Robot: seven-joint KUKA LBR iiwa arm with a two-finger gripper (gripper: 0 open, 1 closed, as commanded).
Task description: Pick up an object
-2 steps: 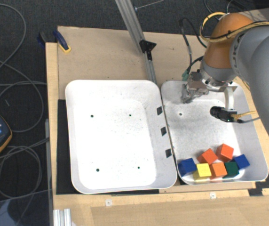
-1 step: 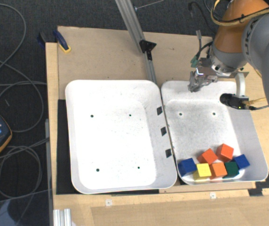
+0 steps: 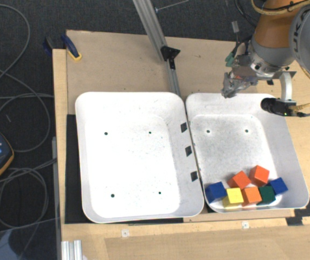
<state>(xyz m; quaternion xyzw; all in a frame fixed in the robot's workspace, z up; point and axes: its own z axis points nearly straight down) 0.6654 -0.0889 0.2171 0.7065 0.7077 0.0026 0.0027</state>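
claw sits over the far rim of the right bin, near its far-left corner. can't tell from this angle how it is set, and nothing shows in it.

targets are all at the opposite end: a tight cluster of blocks in the right bin's near corner, well apart from me. blue block on the cluster's left, yellow block just beside it, an orange block behind those, another orange block touching the yellow, red-orange block at the back, green block and a second blue block on the right. left bin has no blocks in it.

step in hand, as i read it: approach, not yet grasp. plan:
- travel high across the bin, descend only once over the pick.
- choose an edge block. the left blue block or the red-orange one look freest; the middle ones are boxed in by neighbours, with no finger clearance.
- align the claw with the block's free faces, not its corners.
- blocks sit against the sloped near wall, so watch for a finger hitting the rim.
- descend straight, close, lift, then confirm the block is actually in the claw.
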